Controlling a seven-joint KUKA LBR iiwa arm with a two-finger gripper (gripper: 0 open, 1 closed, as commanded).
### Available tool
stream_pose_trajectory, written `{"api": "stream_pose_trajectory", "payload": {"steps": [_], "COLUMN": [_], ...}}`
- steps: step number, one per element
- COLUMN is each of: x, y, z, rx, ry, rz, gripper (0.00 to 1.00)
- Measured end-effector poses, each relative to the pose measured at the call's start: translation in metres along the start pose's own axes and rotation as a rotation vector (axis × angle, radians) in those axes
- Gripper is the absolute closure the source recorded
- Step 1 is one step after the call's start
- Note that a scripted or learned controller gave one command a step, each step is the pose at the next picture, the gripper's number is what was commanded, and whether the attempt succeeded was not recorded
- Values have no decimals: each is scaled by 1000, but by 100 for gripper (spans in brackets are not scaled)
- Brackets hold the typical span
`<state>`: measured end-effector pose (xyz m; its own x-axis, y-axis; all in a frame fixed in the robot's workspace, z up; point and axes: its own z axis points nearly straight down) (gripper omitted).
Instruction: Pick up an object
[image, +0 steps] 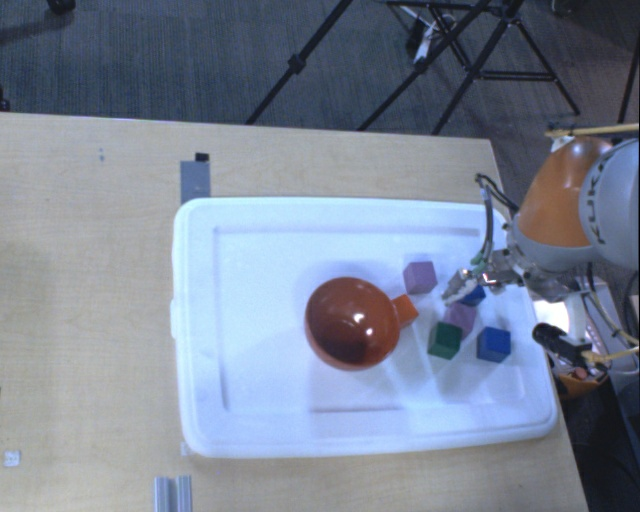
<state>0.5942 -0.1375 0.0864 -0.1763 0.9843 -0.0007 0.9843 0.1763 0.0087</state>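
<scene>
A small blue cube (473, 295) is being pinched by the pincer (467, 287) above the right part of the shallow white plastic bin (200, 300), just beside a mauve cube (460, 316) and near a round brown bowl (352, 322).

- The arm (590, 215) comes in from the right side of the camera view, its grey casing cut off by the frame edge.
- The orange band (553, 200) bulges just above the wrist, facing up and to the left.
- Thin cables loop along the left of the wrist and trail below it on the right.
- The wrist tilts down and leftward, ending in the gripper (468, 286), which sits low.
- The fingers (460, 287) look small and blurred; they seem drawn close together, though their state cannot be made out.
</scene>
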Motion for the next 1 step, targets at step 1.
{"api": "stream_pose_trajectory", "payload": {"steps": [1], "x": [1], "y": [1], "z": [-7], "rx": [3], "ry": [2], "rz": [-2], "gripper": [100]}}
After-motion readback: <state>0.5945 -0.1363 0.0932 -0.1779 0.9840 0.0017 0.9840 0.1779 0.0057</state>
